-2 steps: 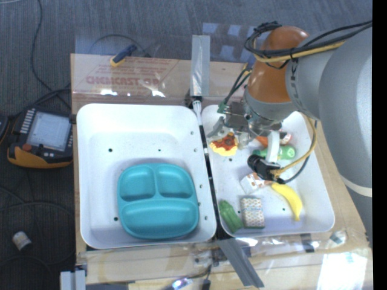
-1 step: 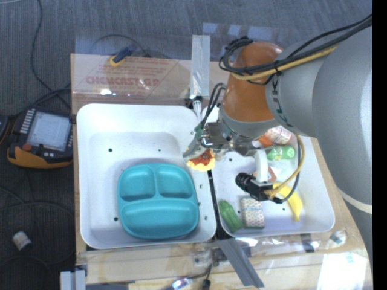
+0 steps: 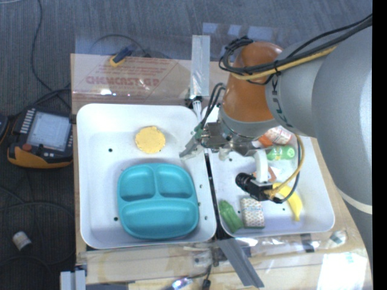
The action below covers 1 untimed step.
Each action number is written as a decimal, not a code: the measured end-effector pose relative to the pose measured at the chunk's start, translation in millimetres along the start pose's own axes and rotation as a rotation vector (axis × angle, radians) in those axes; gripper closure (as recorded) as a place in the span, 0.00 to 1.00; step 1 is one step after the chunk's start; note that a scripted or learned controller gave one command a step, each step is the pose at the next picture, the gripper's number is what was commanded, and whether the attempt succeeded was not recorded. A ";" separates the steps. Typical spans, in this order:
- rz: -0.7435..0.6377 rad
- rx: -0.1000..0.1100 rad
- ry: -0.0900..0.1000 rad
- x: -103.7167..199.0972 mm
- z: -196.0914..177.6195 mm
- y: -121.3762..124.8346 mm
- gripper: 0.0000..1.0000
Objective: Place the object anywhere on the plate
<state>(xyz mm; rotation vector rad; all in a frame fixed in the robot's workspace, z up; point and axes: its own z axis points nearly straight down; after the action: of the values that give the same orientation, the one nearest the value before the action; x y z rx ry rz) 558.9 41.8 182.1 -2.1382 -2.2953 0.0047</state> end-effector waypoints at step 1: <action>0.000 0.004 0.002 0.3 -7.7 -0.5 1.00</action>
<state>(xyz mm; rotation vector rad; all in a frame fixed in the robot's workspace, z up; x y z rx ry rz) 558.4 42.1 189.8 -2.1353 -2.2925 0.0079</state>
